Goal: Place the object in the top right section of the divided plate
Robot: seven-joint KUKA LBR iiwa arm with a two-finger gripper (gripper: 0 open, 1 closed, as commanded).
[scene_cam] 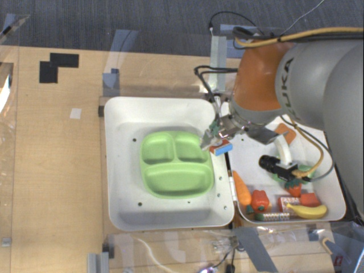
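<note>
Jaws [219,141] pinching small blue-and-orange block [221,148], hanging at right rim of green 3-section plastic plate [176,169], just beside top right section. Light, rigid, likely slick; grip flat sides, mid-body.

Arm [318,78] is showing as fat, rounded grey links with a glossy orange band [259,78] above the wrist. Dark "KUKA" lettering [286,78] is running sideways on the grey shell, partly cut off. Black and yellow cables [296,33] are trailing over the top, with thinner black leads looping down beside the wrist toward the small metal claw [215,136].
</note>
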